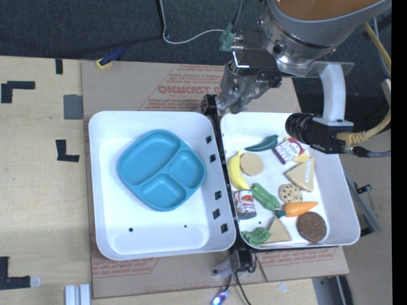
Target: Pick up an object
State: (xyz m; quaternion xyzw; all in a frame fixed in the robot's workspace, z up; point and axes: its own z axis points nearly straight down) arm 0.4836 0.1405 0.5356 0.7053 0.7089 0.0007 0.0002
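My gripper (236,98) hangs over the far rim of the right bin (346,199), near the divide between the two bins, and nothing shows in it. Below it the right bin holds several toy foods: a yellow banana (236,170), a round tan cracker (252,164), a dark green pepper (262,145), a purple packet (288,150), a cheese wedge (303,174), a chip cookie (290,192), a carrot (299,208), a green pickle (265,197), a small can (245,204) and a brown round biscuit (311,226).
The left bin (108,170) holds a blue divided plate (162,169). A sandwich triangle (278,231) and a green leaf (255,236) lie at the right bin's near edge. A black cylinder (311,132) on the arm overhangs that bin's far right.
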